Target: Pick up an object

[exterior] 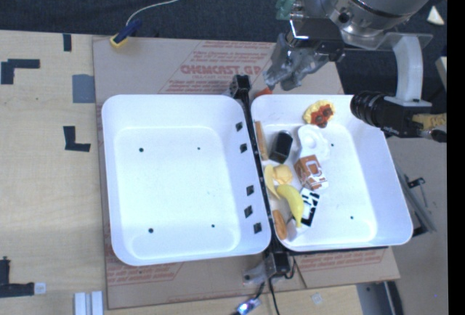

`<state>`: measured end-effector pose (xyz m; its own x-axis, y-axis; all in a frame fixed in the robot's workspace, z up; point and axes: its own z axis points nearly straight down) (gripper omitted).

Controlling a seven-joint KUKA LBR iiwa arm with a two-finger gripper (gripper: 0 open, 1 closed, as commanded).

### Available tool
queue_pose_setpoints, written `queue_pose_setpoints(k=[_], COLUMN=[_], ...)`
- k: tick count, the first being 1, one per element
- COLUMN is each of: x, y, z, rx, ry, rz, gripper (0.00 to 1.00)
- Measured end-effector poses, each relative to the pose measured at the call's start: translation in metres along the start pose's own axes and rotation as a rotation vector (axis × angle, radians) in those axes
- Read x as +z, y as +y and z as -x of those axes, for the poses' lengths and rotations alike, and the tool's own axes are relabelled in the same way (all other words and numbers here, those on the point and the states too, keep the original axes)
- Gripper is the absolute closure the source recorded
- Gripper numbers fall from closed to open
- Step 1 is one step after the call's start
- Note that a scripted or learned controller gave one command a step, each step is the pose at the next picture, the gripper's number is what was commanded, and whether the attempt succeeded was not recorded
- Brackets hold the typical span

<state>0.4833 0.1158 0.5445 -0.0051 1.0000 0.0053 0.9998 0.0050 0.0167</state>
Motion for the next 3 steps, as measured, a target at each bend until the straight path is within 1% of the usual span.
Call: queue_pose_setpoints(k=[1,2,3], x=[0.112,0.145,0.133], y=[-0.003,-0.003,-0.002], z=[-0.063,-0.120,-0.118], rx=[-0.002,-0.002,-0.001], ry=[-0.009,-0.007,-0.007], rz=[-0.029,-0.023,-0.022], gripper=[1.00,1.00,1.00])
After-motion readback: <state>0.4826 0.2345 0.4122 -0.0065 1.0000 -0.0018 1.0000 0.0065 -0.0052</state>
